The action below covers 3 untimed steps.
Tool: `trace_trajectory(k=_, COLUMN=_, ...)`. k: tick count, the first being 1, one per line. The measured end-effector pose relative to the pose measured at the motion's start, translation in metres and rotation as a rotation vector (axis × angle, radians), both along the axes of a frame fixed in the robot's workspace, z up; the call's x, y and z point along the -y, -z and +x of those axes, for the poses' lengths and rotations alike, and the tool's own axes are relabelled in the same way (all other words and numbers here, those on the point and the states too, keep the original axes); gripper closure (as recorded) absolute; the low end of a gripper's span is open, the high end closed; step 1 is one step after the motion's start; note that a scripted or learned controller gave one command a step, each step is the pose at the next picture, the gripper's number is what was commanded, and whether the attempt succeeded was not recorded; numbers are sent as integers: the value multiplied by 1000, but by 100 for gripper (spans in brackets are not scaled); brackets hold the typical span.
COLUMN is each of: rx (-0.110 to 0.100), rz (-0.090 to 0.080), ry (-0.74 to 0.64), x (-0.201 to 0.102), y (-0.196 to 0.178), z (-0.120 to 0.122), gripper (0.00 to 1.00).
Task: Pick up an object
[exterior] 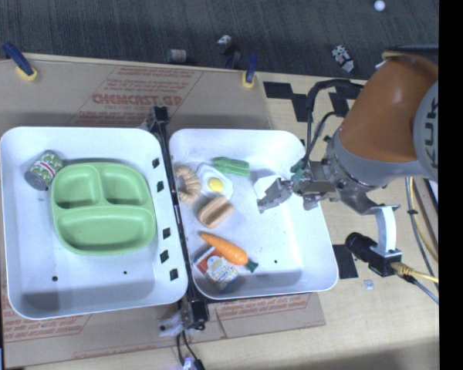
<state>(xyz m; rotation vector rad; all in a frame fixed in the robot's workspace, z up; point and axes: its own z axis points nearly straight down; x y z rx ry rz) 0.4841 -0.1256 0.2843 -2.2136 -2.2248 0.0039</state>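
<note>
Claw low over the right bin, grasp unclear

Right now I see the claw (272,193) hanging inside the right bin (312,272), toward its right-hand part, with the grey arm (386,129) and its orange band reaching in from the right. Whether the claw is released or clenched I cannot tell from this angle, and I see no object between its parts. Just left of it lie the items: a green vegetable piece (230,165) at the far side, a fried egg toy (214,183) beside it, a curled pastry (188,182) against the left wall, and a hot dog bun (214,210) just nearer than the egg. Nearer still a carrot (227,250) lies slantwise, touching a small packet (215,271) at the near edge. None of these touches the claw. Over in the left bin (23,284) sits a green divided plate (103,206), with a small can (43,168) at its far left corner. Both bins rest on the cardboard-covered tabletop (139,91)
</note>
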Motion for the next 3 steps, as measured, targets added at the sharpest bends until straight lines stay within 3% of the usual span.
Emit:
trace_trajectory(k=1, rx=1, rz=-1, ry=-1, x=25, y=56, z=-8, gripper=0)
trace_trajectory(k=2, rx=-1, rz=1, ry=-1, x=33, y=182, z=-9, gripper=0)
trace_trajectory(k=3, rx=0, rz=0, ry=-6, x=33, y=172, z=-7, gripper=100)
